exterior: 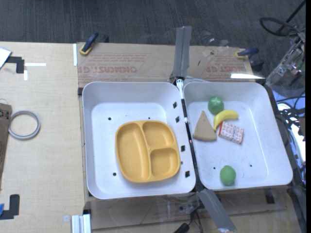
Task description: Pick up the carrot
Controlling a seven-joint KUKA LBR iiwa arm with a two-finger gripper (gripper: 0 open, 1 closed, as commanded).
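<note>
Two shallow white bins of smooth, glossy plastic with rounded corners sit side by side on brown printed cardboard [131, 69]. The left bin [90, 130] holds one matte yellow plate [122, 147], a rounded square moulded into three compartments. The right bin [265, 144] holds five things: two round green fruits, one [216, 104] near the back wall and one [227, 174] near the front; one curved, smooth yellow banana [226, 116] just beside the rear fruit; one tan wedge [203, 128], triangular and dull-surfaced, near the wall shared with the left bin; and one flat red-and-white patterned packet [231, 133], rectangular, between wedge and banana and touching or nearly touching both. Where the carrot lies cannot be told, as none of these shapes reads clearly as one. The pincer's state cannot be told either. On the pale wood bench at the left lies one grey tape roll [10, 127], a thin flat ring. Two blue clamps [89, 42] [248, 53] grip the cardboard's back edge.
</note>
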